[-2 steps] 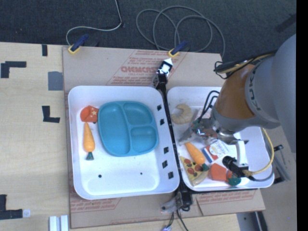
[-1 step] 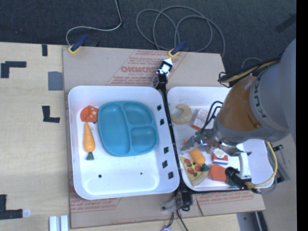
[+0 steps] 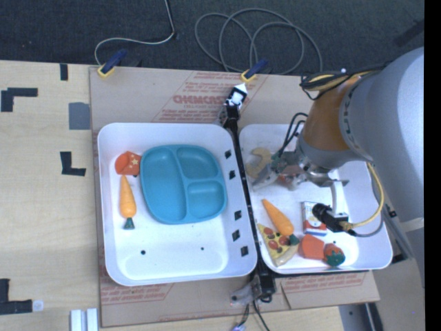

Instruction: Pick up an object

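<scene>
My gripper (image 3: 278, 173) is low in the upper left part of the right bin (image 3: 365, 185), under the grey arm with its orange band (image 3: 324, 119). Right beside it on the left lies a beige curved object (image 3: 259, 161), partly covered by the gripper. Whether the two touch is unclear. Below in the same bin lie an orange carrot (image 3: 278, 216), a pizza slice (image 3: 276, 243), a red block (image 3: 313, 247), a red and green fruit (image 3: 334, 255) and a small white and red box (image 3: 315, 216).
The left bin (image 3: 110, 240) bears a blue divided plate (image 3: 183, 183), a red tomato-like toy (image 3: 127, 163) and a second carrot (image 3: 127, 198). A black divider (image 3: 238, 178) runs between the bins. Cables (image 3: 255, 40) lie behind the bench.
</scene>
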`<state>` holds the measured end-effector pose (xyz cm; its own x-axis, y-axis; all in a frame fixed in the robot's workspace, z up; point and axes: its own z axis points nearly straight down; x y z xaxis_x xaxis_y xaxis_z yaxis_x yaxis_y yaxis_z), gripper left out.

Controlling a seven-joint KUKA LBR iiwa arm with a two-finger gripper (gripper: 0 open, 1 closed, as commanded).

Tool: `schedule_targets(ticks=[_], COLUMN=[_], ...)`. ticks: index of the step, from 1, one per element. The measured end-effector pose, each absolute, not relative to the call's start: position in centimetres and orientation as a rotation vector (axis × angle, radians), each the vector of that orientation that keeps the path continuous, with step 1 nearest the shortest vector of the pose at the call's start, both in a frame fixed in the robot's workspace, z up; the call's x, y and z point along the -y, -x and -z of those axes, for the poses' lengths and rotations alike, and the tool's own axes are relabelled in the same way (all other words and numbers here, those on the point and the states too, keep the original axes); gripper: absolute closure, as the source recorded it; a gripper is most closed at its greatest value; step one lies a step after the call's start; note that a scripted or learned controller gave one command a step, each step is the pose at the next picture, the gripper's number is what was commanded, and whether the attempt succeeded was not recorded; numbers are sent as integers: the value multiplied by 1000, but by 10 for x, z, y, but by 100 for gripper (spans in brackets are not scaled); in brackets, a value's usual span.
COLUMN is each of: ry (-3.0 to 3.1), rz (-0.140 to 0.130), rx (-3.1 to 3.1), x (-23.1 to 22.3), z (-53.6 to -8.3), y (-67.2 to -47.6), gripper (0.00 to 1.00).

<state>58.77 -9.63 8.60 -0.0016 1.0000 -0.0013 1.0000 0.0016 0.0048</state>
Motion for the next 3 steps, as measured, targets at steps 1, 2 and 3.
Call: schedule_targets(ticks=[1,2,3], ry=[-2217,-2218,-2222], rz=[-1,-2,0], rx=[-2222,-2222,-2222], x=[108,88,98], z=[-85,-185,-86], y=[-657,-573,-536], gripper=[0,0,0])
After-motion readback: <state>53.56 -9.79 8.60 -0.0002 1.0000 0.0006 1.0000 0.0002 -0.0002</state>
